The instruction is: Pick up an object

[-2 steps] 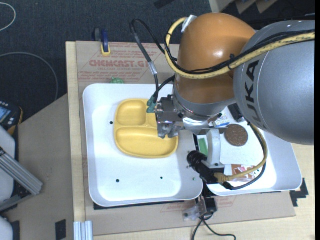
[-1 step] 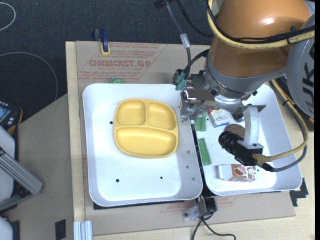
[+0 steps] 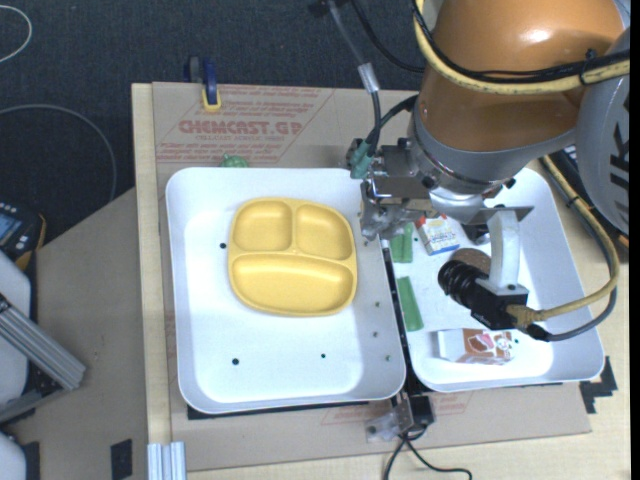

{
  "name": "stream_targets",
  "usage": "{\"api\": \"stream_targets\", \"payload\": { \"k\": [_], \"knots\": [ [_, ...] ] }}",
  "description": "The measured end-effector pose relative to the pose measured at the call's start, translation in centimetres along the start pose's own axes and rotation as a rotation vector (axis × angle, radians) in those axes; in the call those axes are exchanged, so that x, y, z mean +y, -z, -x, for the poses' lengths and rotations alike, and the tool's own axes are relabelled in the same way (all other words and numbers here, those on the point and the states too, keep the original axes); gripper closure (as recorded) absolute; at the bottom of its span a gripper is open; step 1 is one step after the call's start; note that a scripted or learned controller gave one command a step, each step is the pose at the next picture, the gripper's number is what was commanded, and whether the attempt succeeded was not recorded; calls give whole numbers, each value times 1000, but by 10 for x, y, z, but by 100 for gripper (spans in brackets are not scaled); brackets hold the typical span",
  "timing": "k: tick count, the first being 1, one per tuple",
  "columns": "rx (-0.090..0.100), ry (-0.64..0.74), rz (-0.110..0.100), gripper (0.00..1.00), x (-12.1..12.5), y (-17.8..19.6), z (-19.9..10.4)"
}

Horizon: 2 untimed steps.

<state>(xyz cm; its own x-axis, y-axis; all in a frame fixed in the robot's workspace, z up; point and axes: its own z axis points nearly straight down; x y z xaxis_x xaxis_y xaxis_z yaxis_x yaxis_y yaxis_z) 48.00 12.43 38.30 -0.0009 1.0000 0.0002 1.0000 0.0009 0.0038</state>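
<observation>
Orange and glossy, the arm's wrist band point(image 3: 520, 43) bulks over the right bin point(image 3: 570, 268), hiding the gripper — whether open or closed I cannot tell. Left bin point(image 3: 200, 298) holds a smooth yellow divided plate point(image 3: 293, 256), matte plastic with rounded compartments. Candidates lie in the right bin: a small printed packet point(image 3: 478, 345) at the near edge, a red-and-white carton point(image 3: 438, 235), and perhaps green sticks point(image 3: 409, 303) by the divider. Descend squarely on one item, clear of the wall.

Bright, even overhead light; glare on the orange band point(image 3: 520, 18).
</observation>
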Motion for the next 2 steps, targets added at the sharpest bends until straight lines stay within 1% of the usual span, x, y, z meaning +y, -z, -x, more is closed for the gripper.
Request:
{"api": "stream_targets", "payload": {
  "k": [2],
  "knots": [
    [0,2,5,100,1,20,-1]
  ]
}}
